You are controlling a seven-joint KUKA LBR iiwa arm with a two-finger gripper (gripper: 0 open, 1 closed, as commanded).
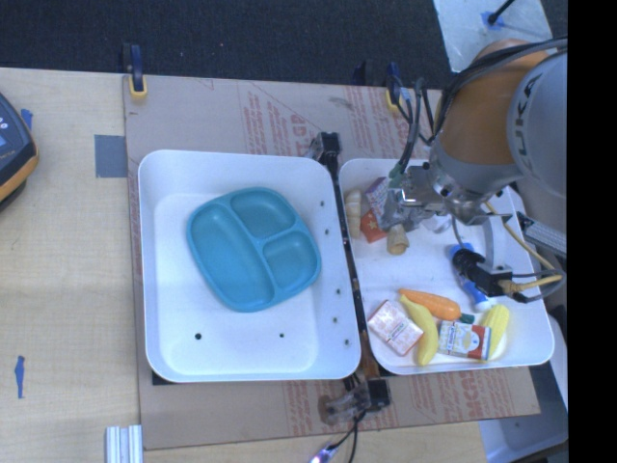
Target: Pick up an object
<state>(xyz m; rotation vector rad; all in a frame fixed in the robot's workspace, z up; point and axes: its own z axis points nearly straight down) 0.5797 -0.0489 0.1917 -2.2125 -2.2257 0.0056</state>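
Bench from above, near edge first: toy food sits bunched at the near end of the right bin [540,355], w/ a small carton [463,339], a yellow banana [421,331], a wrapped pink-and-white packet [394,326], an orange carrot [434,304] and a yellow corn cob [496,322] touching or just beside one another, prob. loose pickings for the arm. Smooth plastic shapes, matte white bin walls. Left bin [154,258] holds a glossy blue divided plate [254,247], flat, three compartments. Farther back, the gripper [403,205] is low over the right bin's far end, near a tan cork-like cylinder [397,243] and a small bottle [353,210]; can't tell how it's set or whether anything is grasped.
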